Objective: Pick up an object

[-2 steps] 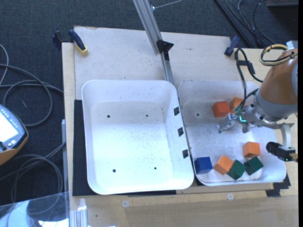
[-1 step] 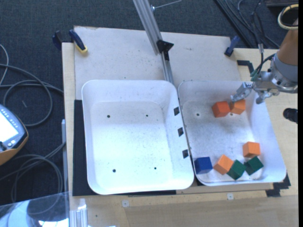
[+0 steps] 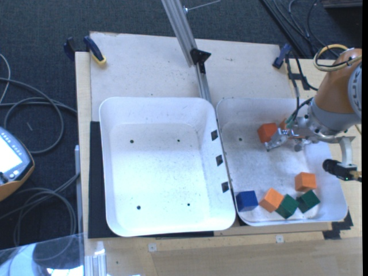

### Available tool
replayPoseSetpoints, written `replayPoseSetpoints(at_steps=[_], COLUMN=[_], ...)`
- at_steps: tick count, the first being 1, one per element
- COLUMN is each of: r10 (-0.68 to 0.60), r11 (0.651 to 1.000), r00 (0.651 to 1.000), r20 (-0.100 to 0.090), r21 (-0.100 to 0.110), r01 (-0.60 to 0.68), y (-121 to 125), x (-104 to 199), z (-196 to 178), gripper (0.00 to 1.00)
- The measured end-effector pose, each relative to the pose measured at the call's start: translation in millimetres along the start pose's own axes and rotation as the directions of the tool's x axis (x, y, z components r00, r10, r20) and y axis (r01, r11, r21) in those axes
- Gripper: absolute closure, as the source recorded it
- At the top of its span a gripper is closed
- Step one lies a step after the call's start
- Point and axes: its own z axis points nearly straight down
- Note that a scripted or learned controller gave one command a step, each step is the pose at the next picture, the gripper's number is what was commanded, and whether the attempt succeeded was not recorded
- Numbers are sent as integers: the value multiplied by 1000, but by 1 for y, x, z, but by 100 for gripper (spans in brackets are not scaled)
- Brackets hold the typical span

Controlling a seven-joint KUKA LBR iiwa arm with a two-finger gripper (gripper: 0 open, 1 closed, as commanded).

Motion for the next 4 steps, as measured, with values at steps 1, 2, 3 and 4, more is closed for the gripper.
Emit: replayPoseSetpoints(at_steps=[1,2,3,4], r10=[-4,-1,4,-8], r11=[1000,1000,1000,1000], r00=[1000,1000,1000,1000], r20=[3,3,7,3], r21=[-17,-10,-11,-19], r01=[4,1,-4,8], y=[-33,-34,-19,-49], x=[44,42,-22,57], z=[-95,-90,-77,-173], gripper=[0,0,0,0])
